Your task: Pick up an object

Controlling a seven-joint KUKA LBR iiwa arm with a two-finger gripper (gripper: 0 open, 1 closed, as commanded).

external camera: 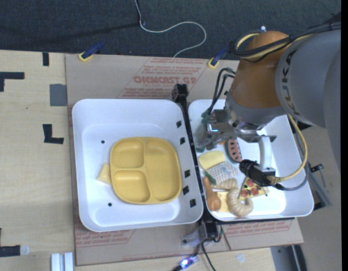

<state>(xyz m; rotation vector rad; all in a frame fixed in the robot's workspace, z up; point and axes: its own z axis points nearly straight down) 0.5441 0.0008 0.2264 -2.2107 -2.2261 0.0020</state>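
A: Yellow plastic, moulded: a divided plate with three compartments (146, 170) lies flat in the left white bin (86, 123), filling most of its floor. A pale yellow flat piece (103, 174) pokes out from under the plate's left edge.

B: Right white bin (295, 205)?

A: Crowded along its lower left. A pale yellow wedge like a cheese slice (211, 160), a tan waffle-textured piece (222, 174) just below it, an orange-brown sausage shape (211, 195) lying lengthwise by the bin's left wall, a beige curled piece like a shrimp or croissant (239, 203) at lower centre. A slice of toy pizza with red and yellow topping (254, 189) sits just right of that. A small watermelon slice, red with a green rind (234, 149), lies above the pile.

B: Arm?

A: Grey arm with its orange band (259, 78) reaches in from the right of the frame and hangs over the upper half of the right bin. The tool (214, 130) is low near the bin's upper left, close to the divider between bins, just above the cheese wedge.

B: Tool state?

A: Cannot tell; the wrist and cabling block it. Nothing visibly gripped.

B: Surroundings?

A: Both bins rest on a brown cardboard sheet with red print (157, 78) on the counter (27, 168). A thin white cable (174, 30) loops across the dark floor at upper centre.
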